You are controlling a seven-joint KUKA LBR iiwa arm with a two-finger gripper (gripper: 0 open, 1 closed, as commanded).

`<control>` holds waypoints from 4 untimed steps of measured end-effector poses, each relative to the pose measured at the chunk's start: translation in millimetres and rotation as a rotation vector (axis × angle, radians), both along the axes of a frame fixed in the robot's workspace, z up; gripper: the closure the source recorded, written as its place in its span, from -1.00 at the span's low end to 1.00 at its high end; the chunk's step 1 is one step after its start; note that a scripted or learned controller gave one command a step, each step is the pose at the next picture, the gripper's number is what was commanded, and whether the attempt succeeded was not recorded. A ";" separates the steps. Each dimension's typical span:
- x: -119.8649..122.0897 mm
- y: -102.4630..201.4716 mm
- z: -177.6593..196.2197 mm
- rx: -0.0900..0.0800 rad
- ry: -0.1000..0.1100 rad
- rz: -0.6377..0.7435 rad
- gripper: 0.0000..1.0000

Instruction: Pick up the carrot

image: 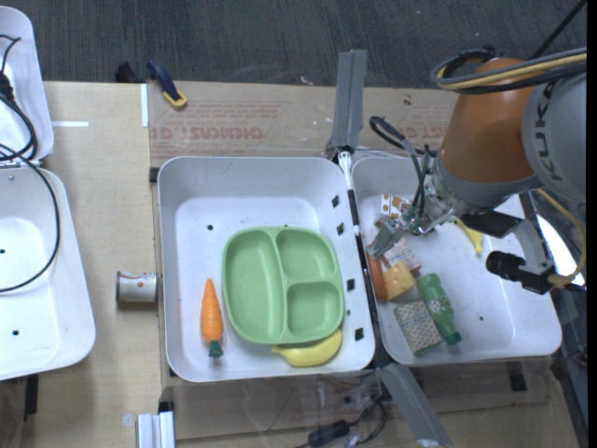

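The carrot point(212, 314), orange with a small green stem end, lies lengthwise on the floor of the left bin point(187, 203), just left of the green divided plate point(283, 284). My gripper point(413, 218) hangs over the upper left part of the right bin point(522, 339), far to the right of the carrot. It sits low among the small packets there, with the orange wrist band above it. Nothing of the carrot is near it.
A yellow banana point(310, 351) lies against the plate's front edge. The right bin holds a green bottle point(438, 308), a patterned packet point(416, 328), an orange block point(397, 284) and other small items. A small can point(137, 287) lies on the bench left of the bins.
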State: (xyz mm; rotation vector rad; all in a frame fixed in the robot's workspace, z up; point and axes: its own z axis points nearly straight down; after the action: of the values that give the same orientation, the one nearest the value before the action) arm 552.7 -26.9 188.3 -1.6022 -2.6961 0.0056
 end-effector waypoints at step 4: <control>18.1 -75.0 -88.9 0.000 -0.003 -0.341 1.00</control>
State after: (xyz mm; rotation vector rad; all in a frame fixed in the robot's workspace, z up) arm 570.8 -101.9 99.4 -2.0380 -2.3869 0.0012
